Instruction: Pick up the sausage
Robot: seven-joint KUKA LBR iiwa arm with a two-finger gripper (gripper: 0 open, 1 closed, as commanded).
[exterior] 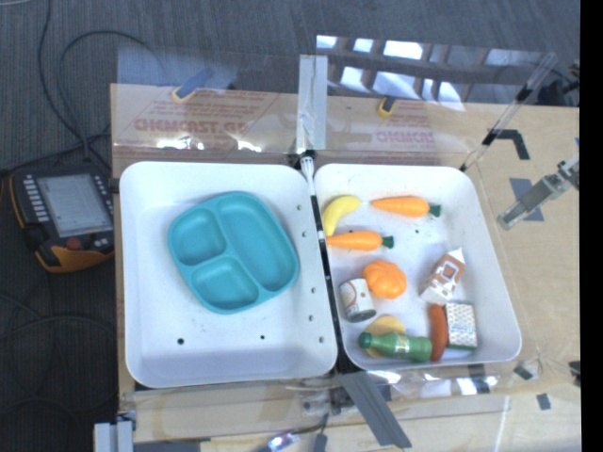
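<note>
The sausage (438,330) lies in the right bin (490,243), near its front right corner, its long axis running nearly straight from front to back with the far end tipped slightly left. Its near end touches the cap end of a green bottle (396,347), which lies across the front of the bin, and a small checked box (461,325) sits just to its right. A milk carton (443,278) stands just behind it, with an orange pumpkin (385,279) and a can (356,298) to the left. Further back are two carrots (403,206) (355,241) and a banana (338,212). The left bin (141,252) holds a teal divided plate (233,250). The gripper's state cannot be told here.
</note>
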